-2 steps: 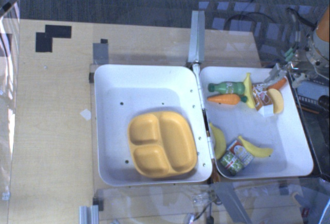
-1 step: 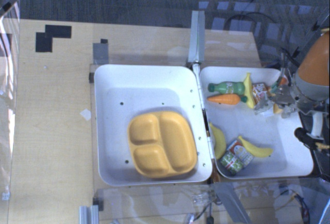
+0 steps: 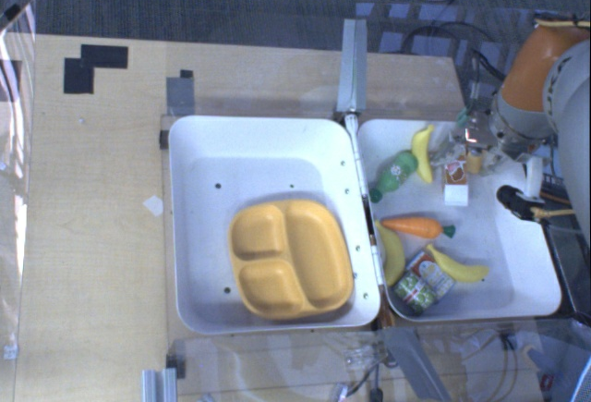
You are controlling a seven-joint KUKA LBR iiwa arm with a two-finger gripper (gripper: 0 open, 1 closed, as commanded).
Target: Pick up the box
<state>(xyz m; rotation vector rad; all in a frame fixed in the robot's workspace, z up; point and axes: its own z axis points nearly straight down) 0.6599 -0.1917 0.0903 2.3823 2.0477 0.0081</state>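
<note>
The box (image 3: 455, 185) is a small carton with a brown-red upper part and a white lower end, lying in the far half of the right bin (image 3: 517, 294). My gripper (image 3: 468, 148) hangs just beyond it, at the bin's far edge, close above the box's upper end. The grey arm with its orange band (image 3: 540, 67) comes in from the upper right. Whether the gripper touches the box is unclear.
Left of the box lie a green bottle (image 3: 395, 172) and a yellow banana (image 3: 422, 152). Nearer the camera are a carrot (image 3: 416, 226), two more bananas (image 3: 457, 267) and a green-labelled can (image 3: 420, 286). A yellow divided plate (image 3: 291, 257) sits in the left bin (image 3: 199, 197).
</note>
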